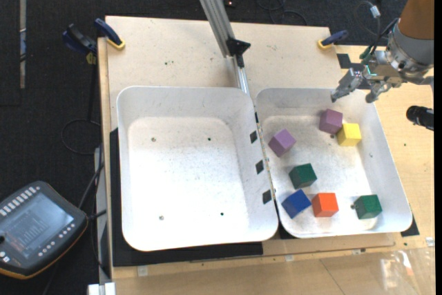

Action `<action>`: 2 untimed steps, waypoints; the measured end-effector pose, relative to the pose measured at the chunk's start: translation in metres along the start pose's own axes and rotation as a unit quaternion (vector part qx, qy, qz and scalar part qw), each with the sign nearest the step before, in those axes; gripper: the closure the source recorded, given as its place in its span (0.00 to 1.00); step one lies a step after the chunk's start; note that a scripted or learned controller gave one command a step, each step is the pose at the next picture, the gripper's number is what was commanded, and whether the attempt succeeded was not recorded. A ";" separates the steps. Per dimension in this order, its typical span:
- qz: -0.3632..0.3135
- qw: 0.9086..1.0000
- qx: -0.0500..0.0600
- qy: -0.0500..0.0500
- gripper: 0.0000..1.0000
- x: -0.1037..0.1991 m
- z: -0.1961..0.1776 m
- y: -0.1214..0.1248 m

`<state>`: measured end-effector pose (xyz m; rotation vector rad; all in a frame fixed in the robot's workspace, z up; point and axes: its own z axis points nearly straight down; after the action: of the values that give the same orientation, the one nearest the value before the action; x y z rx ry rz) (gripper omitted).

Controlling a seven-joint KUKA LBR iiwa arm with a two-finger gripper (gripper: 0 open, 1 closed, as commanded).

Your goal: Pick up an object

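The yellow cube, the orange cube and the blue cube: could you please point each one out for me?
yellow cube [349,133], camera view, on its top face.
orange cube [325,204], camera view, on its top face.
blue cube [296,202], camera view, on its top face.

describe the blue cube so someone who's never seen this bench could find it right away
Start at the right-hand white bin, the one that holds all the cubes. Along its near edge three cubes sit in a row: the blue cube is the one nearest the divide between the bins, with an orange cube beside it and a green cube past that. It is the only blue one.
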<state>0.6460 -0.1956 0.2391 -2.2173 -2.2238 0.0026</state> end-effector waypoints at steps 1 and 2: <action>0.001 1.000 0.001 0.000 0.00 -0.004 0.047 0.006; 0.001 1.000 0.001 0.000 0.00 0.001 0.091 0.002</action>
<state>0.6478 -0.1950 0.1479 -2.2169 -2.2207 0.0046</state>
